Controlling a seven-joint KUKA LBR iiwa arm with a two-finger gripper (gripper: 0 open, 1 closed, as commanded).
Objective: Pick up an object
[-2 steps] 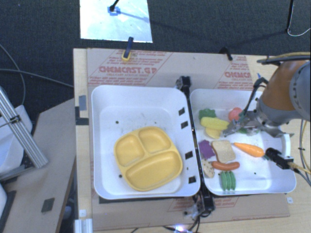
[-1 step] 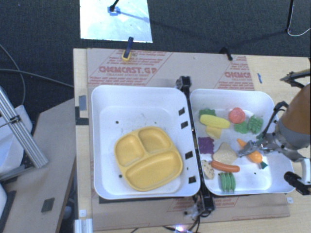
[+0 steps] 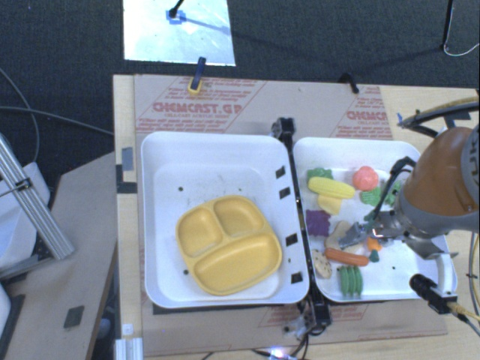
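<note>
- Toy food pile sits in the right bin (image 3: pixel 390 280), all loose on the floor; nothing lifted.
- Bench (image 3: pixel 247 100) carries both bins side by side, printed cardboard under them.
- Left bin (image 3: pixel 161 201) holds the yellow divided tray (image 3: pixel 227 242), lying flat toward the front-centre.
- Arm (image 3: pixel 442 182) comes in from the right, orange band over the right bin's far side, grey wrist below it.
- Gripper (image 3: pixel 358 235) is low in the middle of the right bin, tip angled toward the left, just above the carrot. Can't tell whether it's spread or closed; no item visibly pinched.
- Corn cob (image 3: pixel 331 188) near the bin's back left, a second yellow piece touching it in front.
- Carrot (image 3: pixel 346 257) lies lengthwise just in front of the gripper.
- Pink-orange fruit (image 3: pixel 365 178) at the back, green leafy piece (image 3: pixel 370 196) beside it.
- Purple piece (image 3: pixel 317 222) left of the gripper, near the divider.
- Green bean bundle (image 3: pixel 349 279) at the front, beside a speckled tan piece (image 3: pixel 322 264).
</note>
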